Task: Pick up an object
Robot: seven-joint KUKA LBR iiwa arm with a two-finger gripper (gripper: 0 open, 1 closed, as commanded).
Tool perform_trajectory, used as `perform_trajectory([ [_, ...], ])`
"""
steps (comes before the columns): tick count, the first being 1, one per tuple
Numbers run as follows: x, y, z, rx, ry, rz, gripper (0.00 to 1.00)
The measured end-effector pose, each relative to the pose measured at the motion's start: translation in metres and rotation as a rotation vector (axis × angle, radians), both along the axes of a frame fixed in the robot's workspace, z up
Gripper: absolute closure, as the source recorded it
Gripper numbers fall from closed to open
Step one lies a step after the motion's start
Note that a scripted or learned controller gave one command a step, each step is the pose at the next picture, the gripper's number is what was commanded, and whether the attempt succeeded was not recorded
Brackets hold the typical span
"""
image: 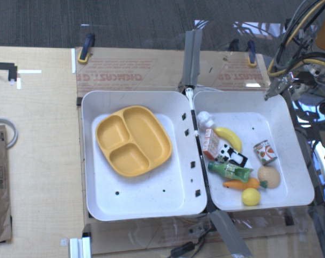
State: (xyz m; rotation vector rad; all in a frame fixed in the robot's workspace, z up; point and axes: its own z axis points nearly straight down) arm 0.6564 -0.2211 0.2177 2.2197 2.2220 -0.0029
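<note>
Yellow divided plate in white left bin. Right bin white: yellow banana, green bottle, orange carrot, yellow lemon, black-white patterned toy.

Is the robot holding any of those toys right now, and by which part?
Nothing appears held. The banana, can, lemon and the rest lie in the right bin; the gripper sits at its far corner.

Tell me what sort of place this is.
Likely a robot lab's picking bench: two white bins clamped side by side, toy food such as a banana and lemon, and cables at the right.
</note>
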Motion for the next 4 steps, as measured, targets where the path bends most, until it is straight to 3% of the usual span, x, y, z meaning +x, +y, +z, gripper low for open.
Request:
perform_trajectory([
  [1,-0.061,0.085,-0.097,0.001,0.001,0.070,0.00],
  [2,-0.061,0.083,-0.088,-0.001,0.000,0.068,1.00],
  [3,-0.061,0.083,-0.088,-0.001,0.000,0.068,0.00],
  [4,-0.061,0.120,-0.126,0.001,0.001,0.132,0.00],
])
